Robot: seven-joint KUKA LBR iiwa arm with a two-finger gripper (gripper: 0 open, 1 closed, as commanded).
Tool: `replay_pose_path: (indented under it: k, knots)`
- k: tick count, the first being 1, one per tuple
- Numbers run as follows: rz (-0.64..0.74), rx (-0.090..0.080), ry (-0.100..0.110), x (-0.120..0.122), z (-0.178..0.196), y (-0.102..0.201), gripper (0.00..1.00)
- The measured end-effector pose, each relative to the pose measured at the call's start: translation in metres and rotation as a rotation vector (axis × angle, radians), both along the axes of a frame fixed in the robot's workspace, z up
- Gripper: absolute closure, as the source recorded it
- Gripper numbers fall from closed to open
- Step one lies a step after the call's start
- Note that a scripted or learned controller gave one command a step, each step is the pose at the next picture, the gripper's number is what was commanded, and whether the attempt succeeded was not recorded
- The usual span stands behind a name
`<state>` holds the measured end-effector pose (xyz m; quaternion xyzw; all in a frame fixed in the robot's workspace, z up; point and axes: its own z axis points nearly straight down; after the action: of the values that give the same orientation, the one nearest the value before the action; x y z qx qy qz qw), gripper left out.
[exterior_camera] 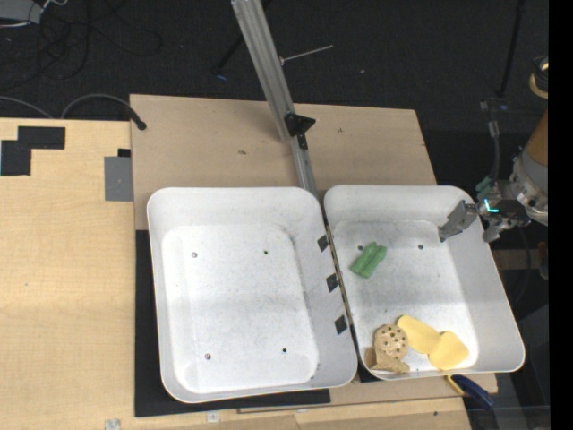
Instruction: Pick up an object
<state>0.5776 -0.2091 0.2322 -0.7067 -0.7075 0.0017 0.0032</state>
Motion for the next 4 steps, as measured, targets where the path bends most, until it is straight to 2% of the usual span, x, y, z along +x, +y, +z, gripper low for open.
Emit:
replay_pose_path:
  k: [1,2,3,4]
  knots:
    - [0.002,-0.001,-0.004,0.001,0.002,0.000,0.00]
    - [-0.001,0.001,0.002,0.002,-0.062,0.001,0.00]
    - [-0.002,0.000,0.000,0.010,-0.111,-0.002,0.00]
    - [-0.003,-0.002,-0.004,0.010,-0.142,-0.001,0.00]
